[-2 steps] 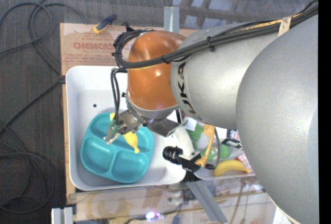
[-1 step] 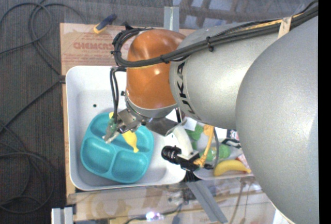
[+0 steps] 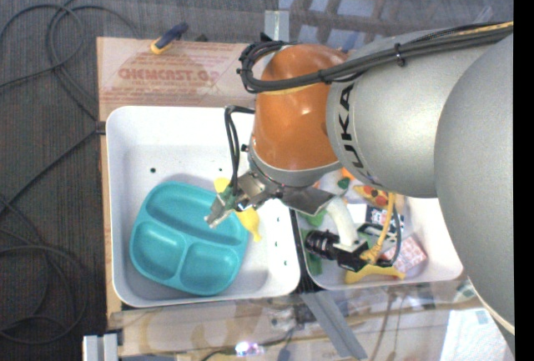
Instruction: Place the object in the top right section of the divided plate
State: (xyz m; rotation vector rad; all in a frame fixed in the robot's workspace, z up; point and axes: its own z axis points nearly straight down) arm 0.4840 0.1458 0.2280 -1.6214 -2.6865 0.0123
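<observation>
The gripper hangs over the right edge of the teal divided plate, which lies in the lower half of the left bin. A yellow object sits right at the fingers: one bit of yellow peeks out above them near the plate's upper right rim, and a larger piece hangs below and to the right, just off the plate's edge over the bin floor. The fingers look nearly closed, and the yellow seems to pass between them, so I judge the object is gripped, though the wrist covers the contact itself and I cannot be sure how firm the hold is.

The main risk is placement. Most of the visible yellow hangs outside the plate's rim (the lower piece especially), so a release here could let it tip over the edge and drop onto the bin floor beside the plate rather than into the top right section. That section lies directly under the fingers and is partly hidden, so its boundary ridges are hard to read; a small drift toward the plate's lower edge could put the object into a lower compartment instead. A shallow pinch might also let it slip early. The right bin holds a jumble of other items, well away from this action.
</observation>
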